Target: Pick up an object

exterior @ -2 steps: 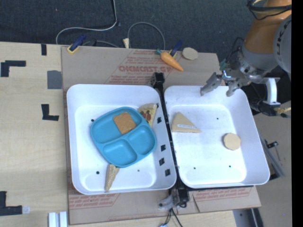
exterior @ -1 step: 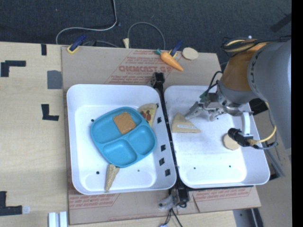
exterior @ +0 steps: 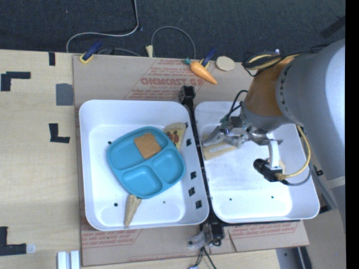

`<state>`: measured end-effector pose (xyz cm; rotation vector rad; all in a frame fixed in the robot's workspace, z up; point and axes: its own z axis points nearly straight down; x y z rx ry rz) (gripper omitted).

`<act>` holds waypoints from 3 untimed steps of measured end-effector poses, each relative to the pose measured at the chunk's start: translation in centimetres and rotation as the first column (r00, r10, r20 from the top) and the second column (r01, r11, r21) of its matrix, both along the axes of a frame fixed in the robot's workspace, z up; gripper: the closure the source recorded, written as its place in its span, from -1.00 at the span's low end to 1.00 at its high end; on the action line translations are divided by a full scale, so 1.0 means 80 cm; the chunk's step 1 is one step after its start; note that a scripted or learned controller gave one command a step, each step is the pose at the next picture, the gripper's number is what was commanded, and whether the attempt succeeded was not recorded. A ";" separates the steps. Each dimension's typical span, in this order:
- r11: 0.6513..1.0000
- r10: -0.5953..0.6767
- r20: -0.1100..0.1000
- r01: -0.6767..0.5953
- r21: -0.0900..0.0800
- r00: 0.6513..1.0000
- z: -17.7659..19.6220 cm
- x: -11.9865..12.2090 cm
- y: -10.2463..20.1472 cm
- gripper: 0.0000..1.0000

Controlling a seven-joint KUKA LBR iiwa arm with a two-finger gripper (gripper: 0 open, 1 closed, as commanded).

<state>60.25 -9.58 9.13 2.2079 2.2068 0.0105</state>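
**Gripper lowered into the right bin beside a tan object**

Places are given relative to the black divider [exterior: 193,150] that runs between the two bins. To its left lies the left bin [exterior: 92,150], in which a blue sectioned plate [exterior: 147,161] is seen near the middle. A tan square piece, like a slice of toast [exterior: 147,145], rests in the plate's upper compartment. Under the plate's lower edge a pale cone-shaped object [exterior: 131,209] is partly tucked, its tip pointing toward the bin's front wall. Between the plate and the divider a pale wedge-shaped piece [exterior: 176,131] is seen, close against the divider.

Above the divider's far end, outside both bins, a toy carrot [exterior: 203,72] lies on the cardboard, with a small round beige disc [exterior: 225,64] just to its right.

To the divider's right lies the right bin [exterior: 252,200]. A flat tan object [exterior: 216,149] rests on its floor just beside the divider. The gripper [exterior: 229,134] is seen directly above and to the right of this object, very near or touching it. Whether its fingers are spread or closed, and whether anything is held, cannot be told.
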 end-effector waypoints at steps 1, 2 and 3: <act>1.000 0.004 -0.008 -0.004 0.008 1.000 -0.004 0.085 -0.013 -1.00; 1.000 0.004 -0.016 -0.004 0.006 1.000 0.006 0.081 -0.013 1.00; 1.000 0.004 -0.017 -0.004 0.006 1.000 0.005 0.081 -0.013 -1.00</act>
